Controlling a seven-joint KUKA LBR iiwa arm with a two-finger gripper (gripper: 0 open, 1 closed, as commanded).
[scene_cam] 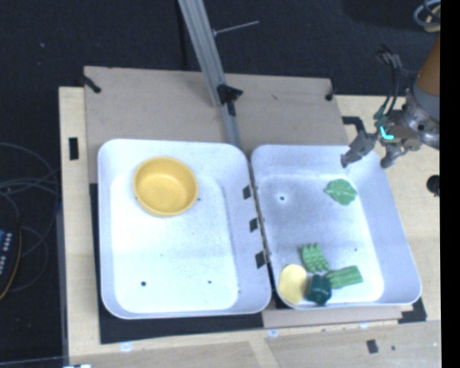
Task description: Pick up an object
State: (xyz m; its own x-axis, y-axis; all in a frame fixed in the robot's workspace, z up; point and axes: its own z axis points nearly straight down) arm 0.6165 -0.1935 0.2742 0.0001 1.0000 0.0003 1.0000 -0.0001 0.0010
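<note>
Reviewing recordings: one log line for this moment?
pincer: open, holding nothing | above right bin back edge | nearest: green leaf piece

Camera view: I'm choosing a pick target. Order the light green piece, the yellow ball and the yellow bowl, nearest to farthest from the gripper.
From the gripper, open above the right bin's far edge:
1. Light green piece, right bin, just below it.
2. Yellow ball, right bin's near corner.
3. Yellow bowl, left bin.

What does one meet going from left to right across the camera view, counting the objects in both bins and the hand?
Yellow bowl → yellow ball → light green piece → hand. The green things beside the ball overlap in this order, so I leave them out.
</note>
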